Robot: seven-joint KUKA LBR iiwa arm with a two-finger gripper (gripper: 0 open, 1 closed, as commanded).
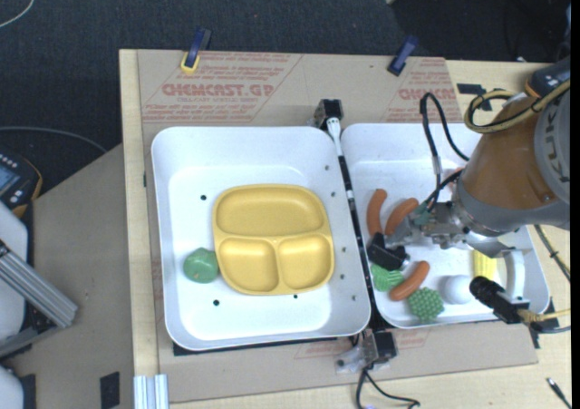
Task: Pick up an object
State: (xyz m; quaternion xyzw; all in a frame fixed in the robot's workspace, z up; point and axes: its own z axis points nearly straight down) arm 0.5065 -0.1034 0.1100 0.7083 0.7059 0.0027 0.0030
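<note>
Left bin (172, 162): smooth green lump (201, 265) beside yellow three-compartment plastic tray (272, 238). Right bin (390, 140): orange sausages (376, 208), knobbly green ball (425, 304), white egg shape (455, 288), yellow piece partly hidden by arm. Claw (388, 255): dark, low over the sausages; grip state cannot be told.

We count two white bins (172, 162), one yellow tray (272, 238), three sausages (376, 208), two green lumps (201, 265), one white ball (454, 288).
</note>
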